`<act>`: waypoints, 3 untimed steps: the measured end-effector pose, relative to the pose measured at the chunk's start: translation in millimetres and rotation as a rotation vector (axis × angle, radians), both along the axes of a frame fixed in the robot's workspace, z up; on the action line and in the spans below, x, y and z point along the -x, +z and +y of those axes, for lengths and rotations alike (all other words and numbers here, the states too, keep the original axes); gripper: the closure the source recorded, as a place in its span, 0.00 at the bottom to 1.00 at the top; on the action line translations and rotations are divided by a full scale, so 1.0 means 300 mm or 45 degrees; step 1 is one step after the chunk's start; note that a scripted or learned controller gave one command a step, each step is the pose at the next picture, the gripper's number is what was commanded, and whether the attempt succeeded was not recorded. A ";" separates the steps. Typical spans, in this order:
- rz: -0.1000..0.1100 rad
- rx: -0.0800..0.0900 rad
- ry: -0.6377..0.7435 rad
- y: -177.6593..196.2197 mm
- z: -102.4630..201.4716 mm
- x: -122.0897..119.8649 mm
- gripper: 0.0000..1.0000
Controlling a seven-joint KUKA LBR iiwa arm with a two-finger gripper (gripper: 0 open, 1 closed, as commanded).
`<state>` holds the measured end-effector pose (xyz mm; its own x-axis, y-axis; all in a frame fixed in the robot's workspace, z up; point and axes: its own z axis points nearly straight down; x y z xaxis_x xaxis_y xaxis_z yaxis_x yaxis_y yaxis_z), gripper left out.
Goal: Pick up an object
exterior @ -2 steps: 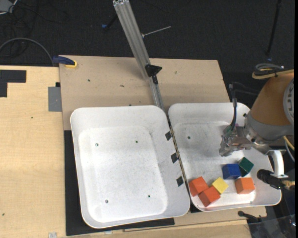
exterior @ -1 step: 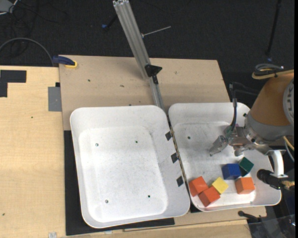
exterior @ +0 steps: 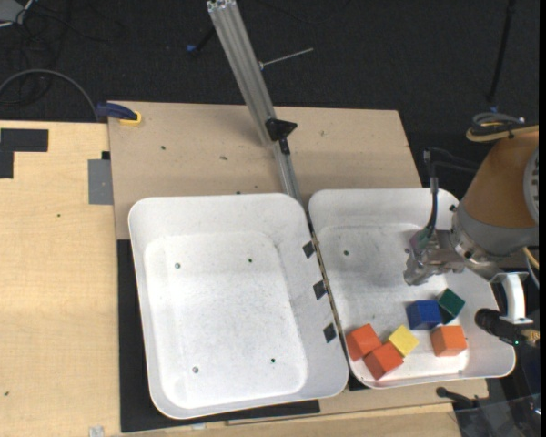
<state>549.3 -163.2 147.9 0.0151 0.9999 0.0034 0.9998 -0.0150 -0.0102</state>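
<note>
Plainly, target: the blue block lies in the lower right of the frame, in the right bin, touching the green block.
Neighbours: a yellow block, two red-orange blocks and an orange block crowd just below.
Gripper: the gripper hangs just above the blue block, holding nothing; whether its fingers stand wide or narrow I cannot tell.
Risk: a descent could land on the blue-green seam, pushing both aside.
Cause: tight clustering near the bin's wall.
Left bin: well apart.
</note>
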 end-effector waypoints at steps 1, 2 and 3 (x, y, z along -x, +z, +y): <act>0.001 0.000 0.000 -0.001 0.000 0.001 0.00; 0.002 0.000 -0.001 0.031 -0.004 0.001 1.00; -0.021 0.007 0.023 0.239 -0.006 -0.144 1.00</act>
